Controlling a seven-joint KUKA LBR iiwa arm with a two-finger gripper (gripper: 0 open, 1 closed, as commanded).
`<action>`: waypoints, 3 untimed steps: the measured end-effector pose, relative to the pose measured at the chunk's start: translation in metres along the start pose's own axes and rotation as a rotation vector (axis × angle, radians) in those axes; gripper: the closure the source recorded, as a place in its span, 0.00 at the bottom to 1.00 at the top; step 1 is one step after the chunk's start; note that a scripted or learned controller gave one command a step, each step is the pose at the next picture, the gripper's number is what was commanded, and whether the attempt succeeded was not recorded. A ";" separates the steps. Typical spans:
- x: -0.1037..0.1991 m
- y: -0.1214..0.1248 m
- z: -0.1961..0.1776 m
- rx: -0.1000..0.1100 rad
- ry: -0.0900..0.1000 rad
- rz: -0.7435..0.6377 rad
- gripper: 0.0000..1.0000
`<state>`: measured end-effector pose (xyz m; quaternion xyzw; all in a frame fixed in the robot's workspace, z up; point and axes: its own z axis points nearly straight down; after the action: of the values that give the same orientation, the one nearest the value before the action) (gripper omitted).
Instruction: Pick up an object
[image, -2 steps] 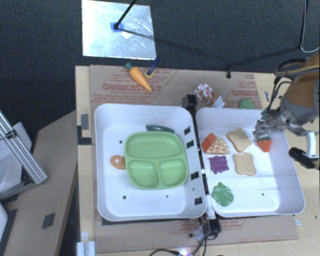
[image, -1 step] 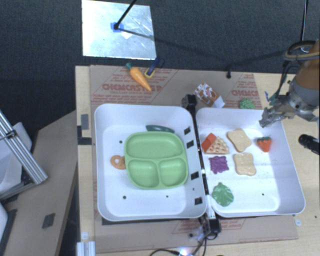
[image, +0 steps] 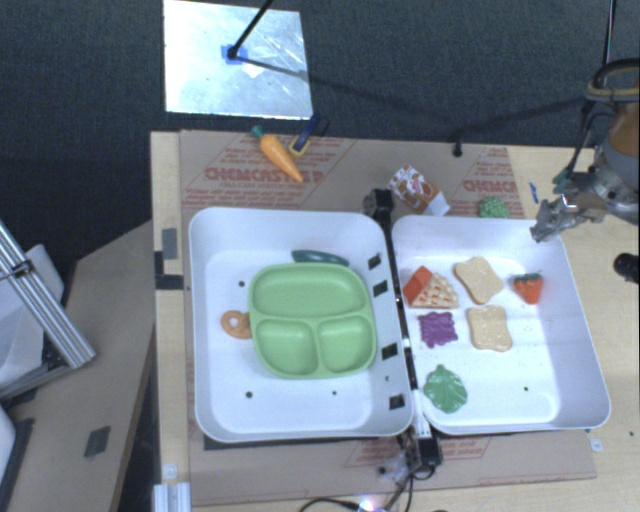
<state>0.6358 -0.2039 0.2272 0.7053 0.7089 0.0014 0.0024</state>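
End effector (image: 552, 222) hovers over right bin's (image: 585, 345) corner.

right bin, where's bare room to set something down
Free: the right bin's near right floor, bordered by the green leaf and lower toast; also a strip along its far wall. Crowded: the middle, around the pizza slice, purple piece and strawberry.

Bench (image: 120, 300) with two white bins (image: 300, 235)
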 end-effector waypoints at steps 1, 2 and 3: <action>0.061 -0.007 -0.003 0.004 0.002 -0.004 1.00; 0.119 0.003 0.003 0.003 0.003 -0.005 1.00; 0.181 -0.007 -0.001 0.004 0.003 -0.005 1.00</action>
<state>0.6282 -0.0230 0.2284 0.7034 0.7108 0.0012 -0.0003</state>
